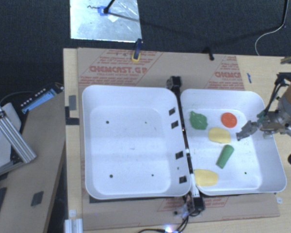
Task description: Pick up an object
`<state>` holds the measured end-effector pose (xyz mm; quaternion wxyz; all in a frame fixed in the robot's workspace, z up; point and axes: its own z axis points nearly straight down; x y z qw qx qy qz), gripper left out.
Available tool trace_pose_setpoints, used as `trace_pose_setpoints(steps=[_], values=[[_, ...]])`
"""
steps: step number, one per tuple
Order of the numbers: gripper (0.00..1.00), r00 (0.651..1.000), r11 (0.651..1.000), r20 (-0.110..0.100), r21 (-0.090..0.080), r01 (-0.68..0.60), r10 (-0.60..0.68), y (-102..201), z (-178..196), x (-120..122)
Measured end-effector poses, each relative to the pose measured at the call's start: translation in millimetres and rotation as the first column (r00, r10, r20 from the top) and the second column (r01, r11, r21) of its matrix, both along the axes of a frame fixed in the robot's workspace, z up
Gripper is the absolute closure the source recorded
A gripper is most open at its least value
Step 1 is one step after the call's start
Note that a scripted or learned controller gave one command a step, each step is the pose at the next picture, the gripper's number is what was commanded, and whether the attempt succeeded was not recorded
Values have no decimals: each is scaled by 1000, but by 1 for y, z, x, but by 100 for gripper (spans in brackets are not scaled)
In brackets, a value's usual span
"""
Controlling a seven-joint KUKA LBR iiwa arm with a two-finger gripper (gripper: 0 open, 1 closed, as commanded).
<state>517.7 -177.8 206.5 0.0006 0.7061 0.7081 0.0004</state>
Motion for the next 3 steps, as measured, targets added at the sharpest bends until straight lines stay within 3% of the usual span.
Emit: trace_pose_setpoints(steps=[1, 2, 3], values=[[100, 1000, 1000, 3, 0, -3, 3, 0, 11, 1], [100, 1000, 1000, 0, 0, -2, 2, 21, -11, -6], [100, 1000, 1000, 16, -3, -8, 8, 62, 135, 41]])
